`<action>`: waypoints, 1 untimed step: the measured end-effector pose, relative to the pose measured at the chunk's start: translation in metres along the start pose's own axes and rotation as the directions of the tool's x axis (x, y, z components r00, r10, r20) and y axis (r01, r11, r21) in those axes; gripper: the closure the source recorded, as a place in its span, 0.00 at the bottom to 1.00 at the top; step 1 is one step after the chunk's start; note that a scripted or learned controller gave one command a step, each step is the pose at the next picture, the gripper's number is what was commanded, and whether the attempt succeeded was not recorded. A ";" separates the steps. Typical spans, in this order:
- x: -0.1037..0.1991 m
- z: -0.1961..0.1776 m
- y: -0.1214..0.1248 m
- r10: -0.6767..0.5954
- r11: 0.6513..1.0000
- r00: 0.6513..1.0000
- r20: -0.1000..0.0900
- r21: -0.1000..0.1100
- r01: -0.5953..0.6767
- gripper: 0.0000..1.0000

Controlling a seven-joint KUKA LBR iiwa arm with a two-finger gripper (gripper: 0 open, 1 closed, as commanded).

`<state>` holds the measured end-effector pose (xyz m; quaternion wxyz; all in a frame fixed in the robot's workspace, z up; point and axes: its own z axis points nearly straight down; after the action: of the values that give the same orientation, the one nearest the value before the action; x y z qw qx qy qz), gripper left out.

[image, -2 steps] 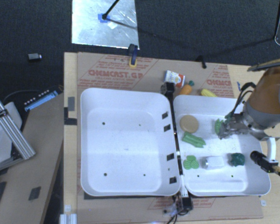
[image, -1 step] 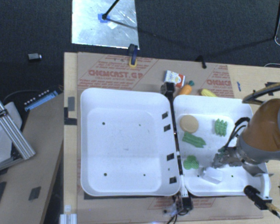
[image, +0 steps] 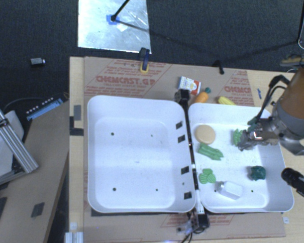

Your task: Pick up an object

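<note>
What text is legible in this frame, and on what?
"CHEMCAST G P": red print on the brown board under the bins, behind the left bin.
"CHEMCA...": same red print behind the right bin, cut off by the arm; the rest is hidden.
Red print on the board's front edge: too blurred to read.
Small red and white packet behind the bins: print too small to read.
</note>
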<state>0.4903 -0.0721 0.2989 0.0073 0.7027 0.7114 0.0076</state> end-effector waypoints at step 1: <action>0.019 -0.137 0.001 0.004 1.000 1.000 0.001 0.001 -0.004 1.00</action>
<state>0.4881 -0.0532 0.4356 0.0073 0.7041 0.7101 0.0071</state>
